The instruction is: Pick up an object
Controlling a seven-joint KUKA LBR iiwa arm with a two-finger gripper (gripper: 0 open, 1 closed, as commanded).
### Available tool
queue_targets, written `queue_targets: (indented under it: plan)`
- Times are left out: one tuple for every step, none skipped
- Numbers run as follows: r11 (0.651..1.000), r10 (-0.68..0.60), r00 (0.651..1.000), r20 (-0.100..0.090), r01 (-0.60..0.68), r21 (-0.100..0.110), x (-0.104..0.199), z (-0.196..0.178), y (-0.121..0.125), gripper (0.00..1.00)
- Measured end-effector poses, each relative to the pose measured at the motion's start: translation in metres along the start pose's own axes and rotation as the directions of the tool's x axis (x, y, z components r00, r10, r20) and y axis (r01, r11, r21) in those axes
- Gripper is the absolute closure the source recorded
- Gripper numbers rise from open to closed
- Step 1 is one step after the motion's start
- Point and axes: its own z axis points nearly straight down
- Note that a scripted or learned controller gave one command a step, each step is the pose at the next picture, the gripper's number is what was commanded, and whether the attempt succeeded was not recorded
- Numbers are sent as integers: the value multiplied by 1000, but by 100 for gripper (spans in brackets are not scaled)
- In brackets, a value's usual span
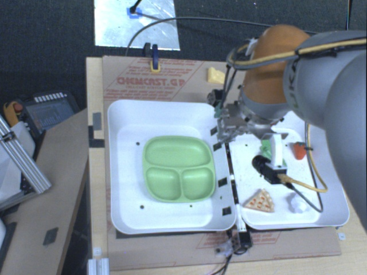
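Jaws at right bin (244, 174) far left corner, grip state unclear, pizza slice (259, 201) apart near front rim

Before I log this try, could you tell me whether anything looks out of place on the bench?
One thing: a small yellow piece lies on the cardboard just behind the left bin's far right corner, outside both bins. The green divided plate sits flat in that bin. Nothing looks spilled or broken.

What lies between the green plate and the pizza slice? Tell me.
Camera view: only the bins' adjoining rims separate green plate from pizza slice.
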Motion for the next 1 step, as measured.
queue_targets:
  plan:
    - [1000, 0, 1000, 0, 0, -1, 53, -11, 12, 100]
